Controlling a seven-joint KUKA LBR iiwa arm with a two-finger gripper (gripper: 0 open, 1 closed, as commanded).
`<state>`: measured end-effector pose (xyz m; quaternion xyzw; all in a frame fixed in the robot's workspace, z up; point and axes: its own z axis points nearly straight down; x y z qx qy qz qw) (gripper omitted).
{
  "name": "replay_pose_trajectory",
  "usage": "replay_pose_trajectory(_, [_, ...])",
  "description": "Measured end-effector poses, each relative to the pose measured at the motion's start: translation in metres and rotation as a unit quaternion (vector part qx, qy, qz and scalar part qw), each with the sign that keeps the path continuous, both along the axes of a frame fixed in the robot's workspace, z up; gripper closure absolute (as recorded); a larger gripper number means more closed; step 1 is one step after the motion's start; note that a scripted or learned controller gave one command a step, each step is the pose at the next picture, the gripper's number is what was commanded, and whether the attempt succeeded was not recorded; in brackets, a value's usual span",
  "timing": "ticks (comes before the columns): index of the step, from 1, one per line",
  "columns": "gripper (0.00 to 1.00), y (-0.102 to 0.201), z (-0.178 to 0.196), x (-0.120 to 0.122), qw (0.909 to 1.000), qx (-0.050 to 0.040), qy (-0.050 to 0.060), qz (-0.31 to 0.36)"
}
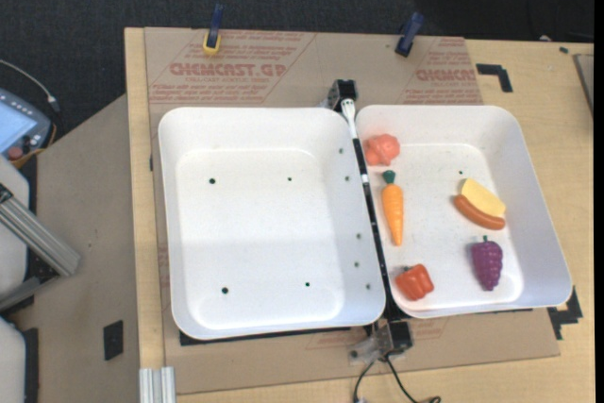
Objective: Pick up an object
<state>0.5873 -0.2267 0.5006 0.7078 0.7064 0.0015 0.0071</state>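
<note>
The right bin (528,165) holds several toy foods. A pink strawberry-like piece (381,149) lies near its far left corner. An orange carrot (393,212) with a green top lies along the left wall. A red pepper (413,281) sits at the near left. A yellow and orange sandwich-like piece (480,204) lies toward the right, with a purple bunch of grapes (487,262) just in front of it.
The left bin (179,203) sits beside the right one, sharing a black seam. Both rest on a cardboard sheet (283,61) held by a yellow clamp (213,40) and a blue clamp (410,34). A metal frame (33,231) stands at far left.
</note>
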Motion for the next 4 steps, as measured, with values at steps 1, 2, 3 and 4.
replay_pose_trajectory(1, [1.00, 0.003, -0.032, -0.030, 1.0000, 0.0041, 0.008, 0.000])
replay_pose_trajectory(2, [1.00, 0.003, -0.071, -0.063, 1.0000, 0.0047, 0.009, 0.000])
replay_pose_trajectory(3, [1.00, 0.002, -0.009, -0.074, 1.0000, 0.0014, 0.001, 0.001])
replay_pose_trajectory(4, [1.00, 0.003, -0.032, -0.100, 1.0000, 0.0044, 0.007, 0.001])
